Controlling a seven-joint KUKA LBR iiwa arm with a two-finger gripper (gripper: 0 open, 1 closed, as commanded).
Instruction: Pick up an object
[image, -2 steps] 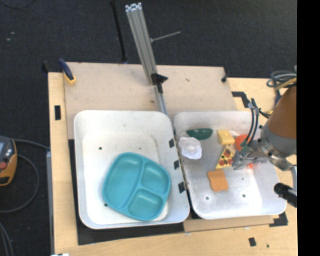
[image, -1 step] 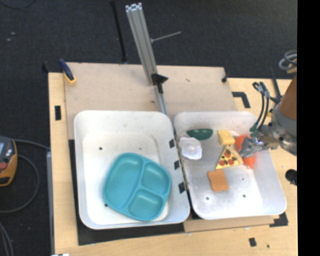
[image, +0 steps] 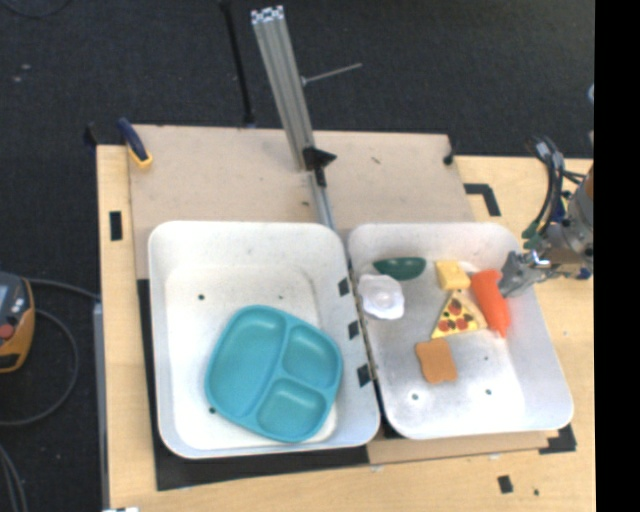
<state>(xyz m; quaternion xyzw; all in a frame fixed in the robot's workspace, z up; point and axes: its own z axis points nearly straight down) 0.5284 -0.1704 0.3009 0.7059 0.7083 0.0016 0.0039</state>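
Observation:
The right bin holds an orange carrot-shaped piece, a pizza slice, a yellow block, a brown toast square, a white cup-like piece and a dark green bowl-like piece. My gripper reaches in from the right edge and hangs just right of the carrot's upper end. Nothing shows between its fingers.
The left bin carries a teal divided plate. A grey metal rail slants down from the back to the gap between the bins. A blue and yellow tool lies at the bench's back left corner.

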